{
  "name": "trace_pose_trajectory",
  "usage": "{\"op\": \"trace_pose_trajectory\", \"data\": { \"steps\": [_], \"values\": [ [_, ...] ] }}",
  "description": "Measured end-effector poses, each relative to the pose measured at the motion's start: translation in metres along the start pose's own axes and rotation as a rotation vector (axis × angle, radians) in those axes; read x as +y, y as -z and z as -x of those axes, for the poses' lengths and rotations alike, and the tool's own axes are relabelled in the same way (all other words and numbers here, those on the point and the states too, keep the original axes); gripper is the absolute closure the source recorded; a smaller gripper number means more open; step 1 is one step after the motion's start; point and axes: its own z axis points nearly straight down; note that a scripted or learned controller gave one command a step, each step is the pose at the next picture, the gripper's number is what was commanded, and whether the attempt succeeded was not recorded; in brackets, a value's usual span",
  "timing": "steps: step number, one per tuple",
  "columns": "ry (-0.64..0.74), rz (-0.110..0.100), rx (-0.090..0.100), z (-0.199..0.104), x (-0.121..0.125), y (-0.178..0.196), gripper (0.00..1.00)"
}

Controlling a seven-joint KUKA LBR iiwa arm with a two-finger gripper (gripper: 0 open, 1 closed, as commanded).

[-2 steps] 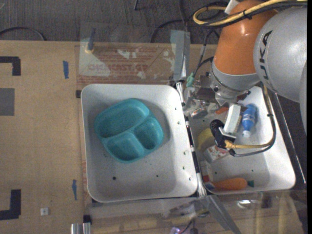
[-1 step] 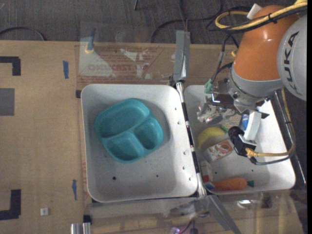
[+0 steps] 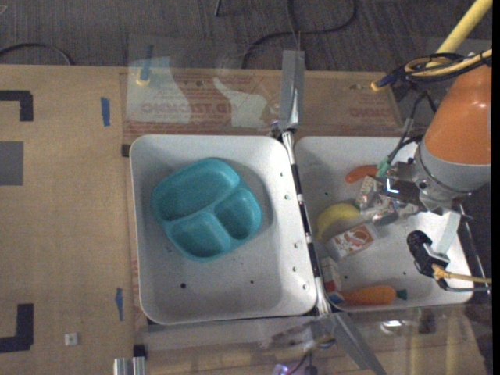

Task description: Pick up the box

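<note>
Hovering low in the right bin (image 3: 461,291), claw (image 3: 380,209) near the box (image 3: 353,241); finger state impossible to tell. Box lying tilted beside the yellow fruit (image 3: 337,217), above the orange carrot (image 3: 369,294). Best to descend straight, centred over the box. Arm (image 3: 461,127) reaching in from the right, wrist bent downward.

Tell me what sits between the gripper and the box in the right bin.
Nothing visible separates them. The gripper is low in the right bin, just up and right of the box. The yellow object touches the box's left side, away from the gripper, and the orange carrot lies below.
</note>
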Motion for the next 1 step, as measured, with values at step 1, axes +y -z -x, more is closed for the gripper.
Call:
{"op": "trace_pose_trajectory", "data": {
  "steps": [1],
  "values": [
    [0.046,0.002,0.000,-0.0767,-0.0164,0.0412,1.00]
  ]
}}
